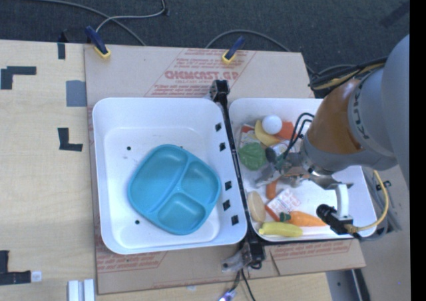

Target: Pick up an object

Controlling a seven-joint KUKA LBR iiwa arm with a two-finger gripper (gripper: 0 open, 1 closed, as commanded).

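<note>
The right bin (363,208) holds a heap of toy food: a white ball (271,123), a yellow piece (264,136) and an orange piece (286,129) at the back, a green leafy piece (252,155), a tan oval (257,206), a red-and-white packet (284,201), a carrot (307,219) and a yellow banana-like piece (280,229) at the front. My gripper (278,165) is low over the middle of this heap, beside the green piece, with the grey and orange arm (339,130) behind it.
The left bin (110,123) holds a blue divided tray (174,188). Black clips run along the wall between the bins (230,153). Cardboard (193,73) lies under both bins, held by blue and yellow clamps (97,41) at the back.
</note>
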